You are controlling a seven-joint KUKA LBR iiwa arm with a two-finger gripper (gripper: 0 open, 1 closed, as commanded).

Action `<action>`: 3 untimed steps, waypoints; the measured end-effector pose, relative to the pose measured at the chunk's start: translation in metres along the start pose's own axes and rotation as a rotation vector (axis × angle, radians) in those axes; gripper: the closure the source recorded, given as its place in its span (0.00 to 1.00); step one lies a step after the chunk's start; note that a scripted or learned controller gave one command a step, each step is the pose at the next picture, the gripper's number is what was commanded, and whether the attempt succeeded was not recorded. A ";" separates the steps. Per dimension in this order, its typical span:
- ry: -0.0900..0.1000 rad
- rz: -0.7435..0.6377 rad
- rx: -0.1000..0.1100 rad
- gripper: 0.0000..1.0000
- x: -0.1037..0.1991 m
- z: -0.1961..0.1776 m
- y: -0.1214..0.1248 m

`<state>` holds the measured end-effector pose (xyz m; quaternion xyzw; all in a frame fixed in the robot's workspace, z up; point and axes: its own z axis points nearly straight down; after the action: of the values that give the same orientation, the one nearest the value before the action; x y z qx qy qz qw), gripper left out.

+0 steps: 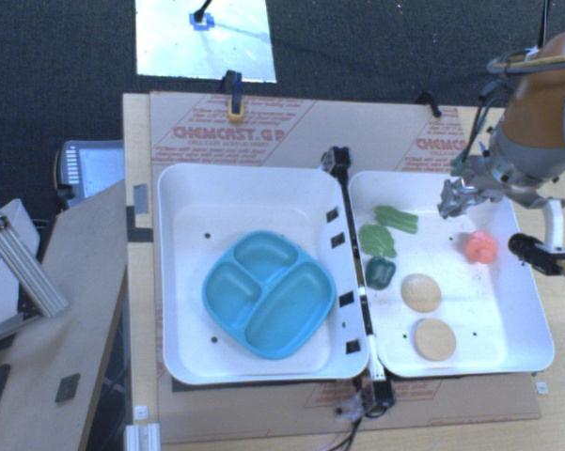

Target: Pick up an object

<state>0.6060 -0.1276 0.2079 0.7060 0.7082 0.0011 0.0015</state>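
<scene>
Arm bent low; hand over right bin

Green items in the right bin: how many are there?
3, clustered by the right bin's left wall: a light green piece farthest back, another green piece just in front of it, and a dark green one nearest. None looks hidden.

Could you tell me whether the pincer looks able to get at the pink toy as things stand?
Probably yes: the pincer hangs over the right bin, and the pink toy lies apart from the other items, uncovered.
</scene>
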 end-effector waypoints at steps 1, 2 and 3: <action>0.000 -0.001 -0.001 1.00 0.000 -0.049 0.001; 0.000 -0.002 0.002 1.00 0.041 -0.047 -0.009; 0.000 -0.002 0.002 1.00 0.094 -0.037 -0.023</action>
<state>0.5825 -0.0337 0.2446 0.7051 0.7091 0.0003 0.0006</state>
